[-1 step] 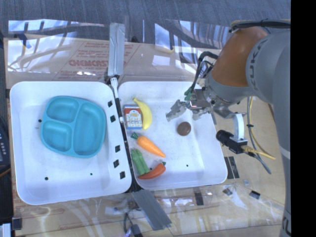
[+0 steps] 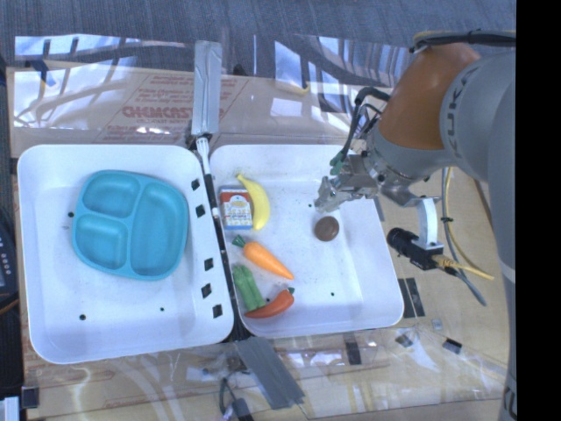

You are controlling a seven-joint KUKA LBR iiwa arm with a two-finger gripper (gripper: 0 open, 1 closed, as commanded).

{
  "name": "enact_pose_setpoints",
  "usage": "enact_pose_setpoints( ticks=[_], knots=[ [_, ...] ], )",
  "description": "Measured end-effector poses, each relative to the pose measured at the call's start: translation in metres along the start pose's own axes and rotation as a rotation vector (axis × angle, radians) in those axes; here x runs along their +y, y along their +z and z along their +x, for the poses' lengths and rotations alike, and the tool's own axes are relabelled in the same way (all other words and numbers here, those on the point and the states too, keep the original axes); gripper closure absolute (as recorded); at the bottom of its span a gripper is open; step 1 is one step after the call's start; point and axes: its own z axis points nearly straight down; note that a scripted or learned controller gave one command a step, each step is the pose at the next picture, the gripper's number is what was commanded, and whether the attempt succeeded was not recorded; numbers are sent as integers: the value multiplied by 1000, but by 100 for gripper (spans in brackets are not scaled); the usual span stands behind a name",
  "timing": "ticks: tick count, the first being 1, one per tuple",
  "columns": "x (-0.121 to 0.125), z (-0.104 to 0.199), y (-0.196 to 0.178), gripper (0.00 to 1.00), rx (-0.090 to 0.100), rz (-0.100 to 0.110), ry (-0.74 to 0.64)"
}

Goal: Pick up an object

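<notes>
- Camera view, gripper (image 2: 331,196): it hangs over the upper right part of the right bin (image 2: 368,301), at the end of the grey arm (image 2: 456,103) with its orange band; nothing is seen held, and whether it is parted or closed cannot be told.
- Small brown round object (image 2: 327,228): lies on the bin floor just below the gripper, apart from the other items.
- Yellow banana (image 2: 255,200) and small red-and-white carton (image 2: 235,210): side by side, touching, near the bin's left wall.
- Orange carrot (image 2: 266,260): lies slantwise below the carton.
- Green vegetable (image 2: 246,288) and red pepper (image 2: 273,304): lie together at the bin's lower left corner.
- Left bin (image 2: 53,323): holds a blue three-compartment plate (image 2: 131,224), well apart from the gripper.
</notes>
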Motion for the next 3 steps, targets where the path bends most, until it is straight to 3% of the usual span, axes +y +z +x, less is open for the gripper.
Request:
enact_pose_setpoints(
  ticks=[1, 2, 3],
  knots=[
    [0, 0, 0, 0, 0, 0, 0],
    [13, 58, 79, 0, -2, 0, -39],
    [-3, 57, 127, 0, 0, -16, -158]
  ],
)
